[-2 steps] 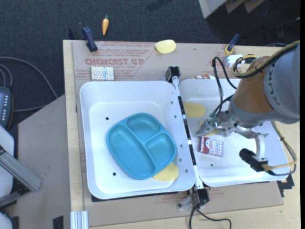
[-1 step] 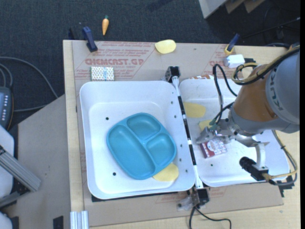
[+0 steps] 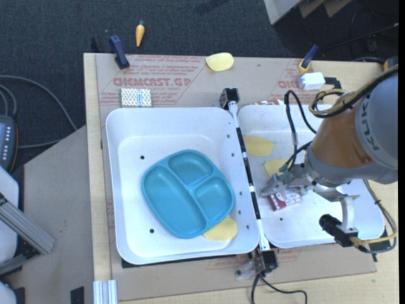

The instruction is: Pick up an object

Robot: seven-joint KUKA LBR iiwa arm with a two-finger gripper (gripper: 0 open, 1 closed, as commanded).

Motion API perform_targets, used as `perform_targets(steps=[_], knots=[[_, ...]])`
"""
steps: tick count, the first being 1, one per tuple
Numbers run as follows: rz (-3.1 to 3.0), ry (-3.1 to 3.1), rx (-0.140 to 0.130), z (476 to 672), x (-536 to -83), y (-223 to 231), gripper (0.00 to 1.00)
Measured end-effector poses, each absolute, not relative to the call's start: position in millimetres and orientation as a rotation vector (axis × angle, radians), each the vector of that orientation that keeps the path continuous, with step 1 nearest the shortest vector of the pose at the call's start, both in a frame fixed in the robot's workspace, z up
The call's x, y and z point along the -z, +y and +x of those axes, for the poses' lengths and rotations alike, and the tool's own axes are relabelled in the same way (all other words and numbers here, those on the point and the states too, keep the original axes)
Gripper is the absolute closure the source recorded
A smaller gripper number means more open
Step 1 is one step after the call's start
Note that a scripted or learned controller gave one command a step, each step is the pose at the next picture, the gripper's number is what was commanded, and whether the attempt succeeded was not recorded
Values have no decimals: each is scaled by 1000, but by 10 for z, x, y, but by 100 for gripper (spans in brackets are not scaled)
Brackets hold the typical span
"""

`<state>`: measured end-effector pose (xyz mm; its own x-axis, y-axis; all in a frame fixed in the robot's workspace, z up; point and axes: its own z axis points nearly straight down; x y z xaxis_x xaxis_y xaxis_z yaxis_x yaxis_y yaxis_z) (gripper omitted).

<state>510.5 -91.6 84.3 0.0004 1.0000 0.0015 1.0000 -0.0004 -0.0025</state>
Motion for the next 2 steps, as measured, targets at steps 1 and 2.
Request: perform_targets(steps=[1,2], knots=[[-2221,-2219,0,5107,-938,-914,100],[-2220,-2222,1,4800,-2232,-268,100]])
